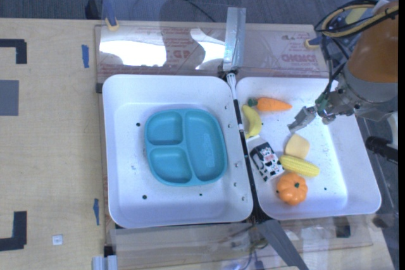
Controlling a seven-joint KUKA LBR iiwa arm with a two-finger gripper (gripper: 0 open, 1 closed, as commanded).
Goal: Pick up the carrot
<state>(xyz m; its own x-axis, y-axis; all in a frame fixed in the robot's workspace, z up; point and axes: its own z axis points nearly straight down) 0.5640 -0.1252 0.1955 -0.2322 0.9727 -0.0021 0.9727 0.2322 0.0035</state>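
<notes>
The carrot [273,104], orange with a green tip at its left end, lies in the upper left part of the right bin [354,196], near the divider. My gripper [302,119] hangs over the same bin, to the right of the carrot and slightly nearer the camera, apart from it. Nothing shows in the gripper. The arm enters from the right edge, its orange band above the wrist.
Next to the carrot lies a yellow banana [252,120]. Below are a black-and-white toy [266,161], a pale yellow block [297,147], a corn cob [300,166] and an orange pumpkin [292,189]. The left bin [120,104] holds a blue divided plate [186,147].
</notes>
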